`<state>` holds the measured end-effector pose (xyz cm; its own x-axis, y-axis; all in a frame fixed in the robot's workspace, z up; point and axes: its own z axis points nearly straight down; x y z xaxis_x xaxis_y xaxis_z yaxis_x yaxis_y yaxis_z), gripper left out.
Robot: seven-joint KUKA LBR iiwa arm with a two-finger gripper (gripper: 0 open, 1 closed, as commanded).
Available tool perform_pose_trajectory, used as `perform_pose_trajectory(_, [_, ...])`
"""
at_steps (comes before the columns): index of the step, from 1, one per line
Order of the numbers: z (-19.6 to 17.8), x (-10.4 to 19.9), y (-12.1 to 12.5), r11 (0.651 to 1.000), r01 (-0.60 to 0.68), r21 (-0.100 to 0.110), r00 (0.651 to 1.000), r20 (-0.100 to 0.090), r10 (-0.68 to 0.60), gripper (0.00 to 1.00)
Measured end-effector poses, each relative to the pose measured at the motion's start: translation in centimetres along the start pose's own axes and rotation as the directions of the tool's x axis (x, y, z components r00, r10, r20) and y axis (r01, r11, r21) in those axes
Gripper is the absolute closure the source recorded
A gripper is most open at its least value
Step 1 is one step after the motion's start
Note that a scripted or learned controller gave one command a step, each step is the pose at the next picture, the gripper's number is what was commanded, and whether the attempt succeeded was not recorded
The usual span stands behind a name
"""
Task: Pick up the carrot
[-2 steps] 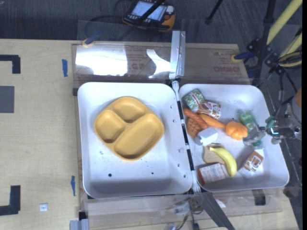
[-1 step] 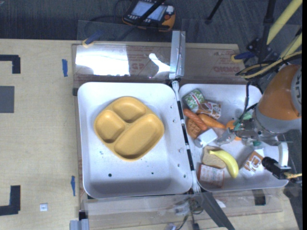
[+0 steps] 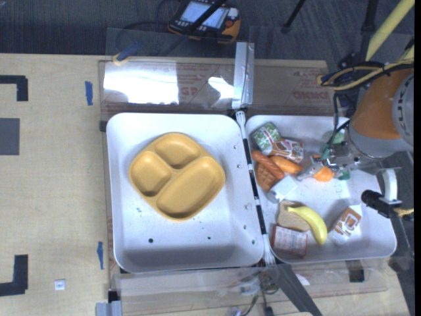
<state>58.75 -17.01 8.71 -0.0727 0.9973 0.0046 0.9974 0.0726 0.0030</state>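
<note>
The carrot (image 3: 281, 166) is a long orange piece lying flat in the upper left part of the right bin (image 3: 375, 245), just below a green-labelled packet (image 3: 266, 137). My gripper (image 3: 334, 166) hangs over the upper right part of the same bin, to the right of the carrot and apart from it. A small orange piece (image 3: 323, 174) sits right at the gripper's tip, and I cannot tell whether it is held. The grey arm with its orange band (image 3: 380, 110) comes in from the right.
The right bin also holds a ridged orange item (image 3: 266, 176), a banana (image 3: 311, 221), a bread slice (image 3: 291, 218), a red-brown packet (image 3: 289, 241) and a small carton (image 3: 347, 223). The left bin (image 3: 131, 242) holds a yellow divided plate (image 3: 176, 175).
</note>
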Motion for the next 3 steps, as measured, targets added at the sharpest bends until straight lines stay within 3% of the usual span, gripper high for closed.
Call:
perform_pose_trajectory(1, [0.0,-0.4,2.1,0.996,0.093,-0.003,0.996,0.006,-0.093,0.0])
perform_pose_trajectory(2, [-1.2,-0.4,2.3,0.995,0.095,-0.01,0.995,0.011,-0.095,1.0])
perform_pose_trajectory(3, [-2.2,-0.3,2.4,0.995,0.097,-0.015,0.995,0.014,-0.097,1.0])
